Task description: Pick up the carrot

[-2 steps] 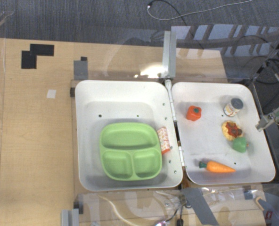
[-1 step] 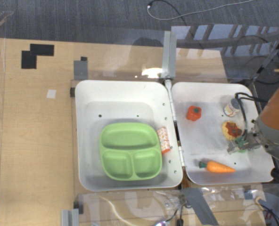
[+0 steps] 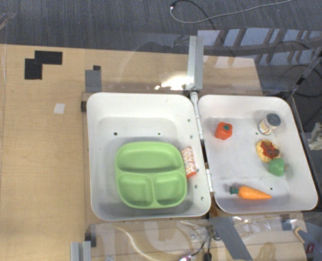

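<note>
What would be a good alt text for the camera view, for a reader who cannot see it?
An orange carrot lies near the front edge of the right white bin, which also holds a small red-orange toy, a can, a yellow-and-red toy food and a green ball. The left bin holds a green divided plate and a small packet.

Orange carrot [image 3: 251, 193] with green top; light green divided plate [image 3: 150, 174]; red-orange pepper-like toy [image 3: 223, 130]; green ball [image 3: 277, 167]; yellow-and-red food piece [image 3: 267, 149]; red-and-white patterned packet [image 3: 189, 161]; white bins [image 3: 104, 145].
</note>
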### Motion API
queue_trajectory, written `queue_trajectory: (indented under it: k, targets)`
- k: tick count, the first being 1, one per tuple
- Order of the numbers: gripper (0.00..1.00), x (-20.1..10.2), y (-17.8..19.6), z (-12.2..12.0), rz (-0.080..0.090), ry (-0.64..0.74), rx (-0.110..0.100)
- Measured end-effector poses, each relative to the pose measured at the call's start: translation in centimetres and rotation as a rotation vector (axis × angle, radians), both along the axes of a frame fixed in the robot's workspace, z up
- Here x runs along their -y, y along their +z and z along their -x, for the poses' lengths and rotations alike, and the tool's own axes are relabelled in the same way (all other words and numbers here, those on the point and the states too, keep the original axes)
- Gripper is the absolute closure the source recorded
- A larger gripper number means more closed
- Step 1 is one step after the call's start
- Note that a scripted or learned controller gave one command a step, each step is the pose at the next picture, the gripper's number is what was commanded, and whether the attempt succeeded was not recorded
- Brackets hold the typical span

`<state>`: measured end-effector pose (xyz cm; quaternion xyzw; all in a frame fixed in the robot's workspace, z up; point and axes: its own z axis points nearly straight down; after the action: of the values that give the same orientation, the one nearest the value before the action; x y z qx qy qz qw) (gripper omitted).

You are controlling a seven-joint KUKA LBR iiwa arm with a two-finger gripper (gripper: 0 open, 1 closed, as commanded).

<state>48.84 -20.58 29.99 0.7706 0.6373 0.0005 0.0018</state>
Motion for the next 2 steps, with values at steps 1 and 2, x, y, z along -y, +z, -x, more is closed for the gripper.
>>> queue_trajectory:
  k: [1,2]
  targets:
    - [1.0,-3.6,-21.0,-0.2,0.0,0.143,0.006]
    - [1.0,-1.7,-6.2,0.0,-0.001,-0.003,0.0]
